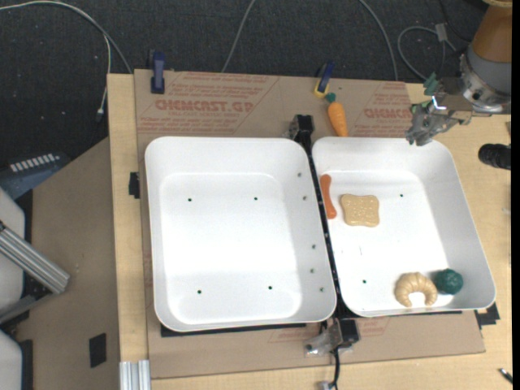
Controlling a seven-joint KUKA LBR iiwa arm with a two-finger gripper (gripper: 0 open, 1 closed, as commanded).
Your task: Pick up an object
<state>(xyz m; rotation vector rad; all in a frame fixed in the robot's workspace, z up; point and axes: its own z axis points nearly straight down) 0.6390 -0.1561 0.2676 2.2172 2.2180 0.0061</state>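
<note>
Nearest the camera, at the front edge of the right bin (467, 210), a tan croissant (415, 289) lies curled with its tips pointing toward the front rim, and just beside it on the right, touching or nearly so, sits a dark teal ball (448, 281) tucked into the bin's front right corner. The left bin (154, 218) sits alongside, its white floor marked with a few small dark dots. Farther back in the right bin, a pale square cracker (360, 210) rests flat on the floor, well apart from the croissant. To its left, an orange-red stick (327, 197) lies lengthwise against the bin's left wall, close to the seam between the two bins. Beyond the bins, on the brown cardboard sheet (203, 100) that underlies them, a small carrot (336, 118) with a green top lies outside the right bin's back rim, near a blue and yellow clamp (323, 77). At the far right, the gripper (422, 130) hangs over the back right corner of the right bin, its metal fingers pointing down with nothing visible between them; whether they are apart or together cannot be told from this angle.
</note>
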